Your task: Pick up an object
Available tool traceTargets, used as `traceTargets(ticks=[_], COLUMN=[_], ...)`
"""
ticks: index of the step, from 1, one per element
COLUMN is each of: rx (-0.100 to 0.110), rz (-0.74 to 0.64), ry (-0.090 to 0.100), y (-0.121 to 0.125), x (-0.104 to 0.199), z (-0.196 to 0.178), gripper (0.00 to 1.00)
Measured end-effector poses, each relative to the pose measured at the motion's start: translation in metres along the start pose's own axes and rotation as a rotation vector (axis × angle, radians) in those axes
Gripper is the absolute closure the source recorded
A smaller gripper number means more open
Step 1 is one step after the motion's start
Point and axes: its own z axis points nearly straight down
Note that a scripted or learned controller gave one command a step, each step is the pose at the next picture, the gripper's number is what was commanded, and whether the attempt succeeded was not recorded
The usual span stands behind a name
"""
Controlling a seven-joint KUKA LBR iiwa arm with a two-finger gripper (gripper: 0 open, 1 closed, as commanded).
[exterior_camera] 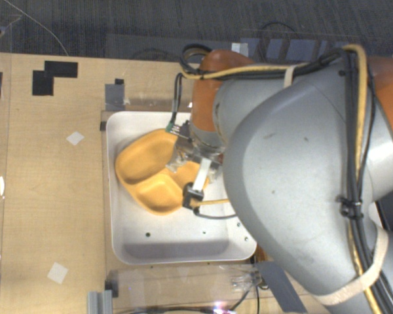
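A shallow white bin (177, 241) sits in the middle of the bench. Two yellow bowl-like shells lie in its upper left part: one (143, 157) with its hollow facing up, the other (156, 195) just below it and touching it. My gripper (185, 157) reaches down from the right, at the right edge of the upper shell and over the seam between the two. The wrist hides what lies under the gripper. I cannot see anything held.
The arm's big grey body (301, 175) covers the bin's right side and everything beyond it. Black shapes (52, 76) are fixed on the wooden bench at the upper left. A grey bracket (116, 93) stands at the bin's top left corner.
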Motion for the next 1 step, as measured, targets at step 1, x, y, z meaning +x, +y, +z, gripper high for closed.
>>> traceTargets(ticks=[1], rx=[-0.022], rz=[0.19], ry=[-0.015], y=[0.0068], x=[0.0155], z=[0.0007], gripper=[0.0])
